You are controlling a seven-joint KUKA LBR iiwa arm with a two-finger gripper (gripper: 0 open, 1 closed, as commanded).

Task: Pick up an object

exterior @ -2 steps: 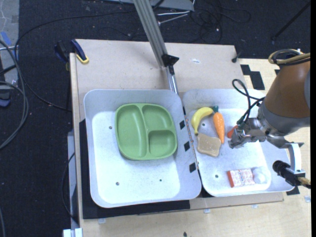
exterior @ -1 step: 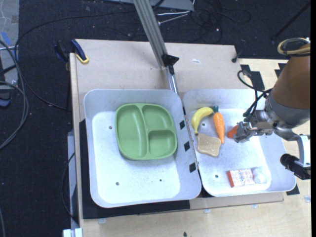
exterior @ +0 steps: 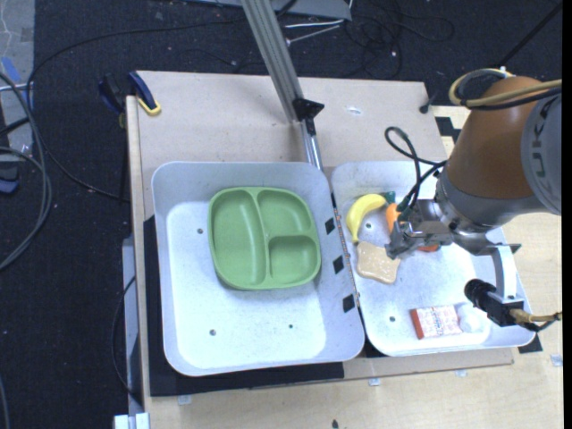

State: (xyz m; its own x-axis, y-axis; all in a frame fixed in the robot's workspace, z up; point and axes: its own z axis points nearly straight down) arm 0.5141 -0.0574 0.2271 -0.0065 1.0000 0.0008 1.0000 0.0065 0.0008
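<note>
A pale wooden desk [exterior: 223, 119] is seen carrying two shallow white bins side by side, both with rounded corners and a faintly speckled matte floor. In the left bin [exterior: 188, 329], a smooth green plastic plate [exterior: 264, 238] with three compartments is set toward the 12 o'clock edge, its outline squarish with soft corners.

In the right bin [exterior: 407, 324], a curved yellow banana [exterior: 362, 213] lies near the 11 o'clock corner. Just beside it, toward 3 o'clock, a small orange piece [exterior: 391, 213] is visible. A tan, flat slice of toast [exterior: 376, 262] with uneven edges is placed below the banana. A small red and white box [exterior: 435, 322] rests toward the 5 o'clock corner.

The hand [exterior: 407, 238] is lowered over the middle of the right bin, at the toast's 2 o'clock corner, beneath the grey arm [exterior: 500, 164] with its orange band. Whether the hand is open or closed cannot be told, and nothing is seen gripped in it. A slanted metal pole [exterior: 277, 52] crosses the desk from 12 o'clock.
</note>
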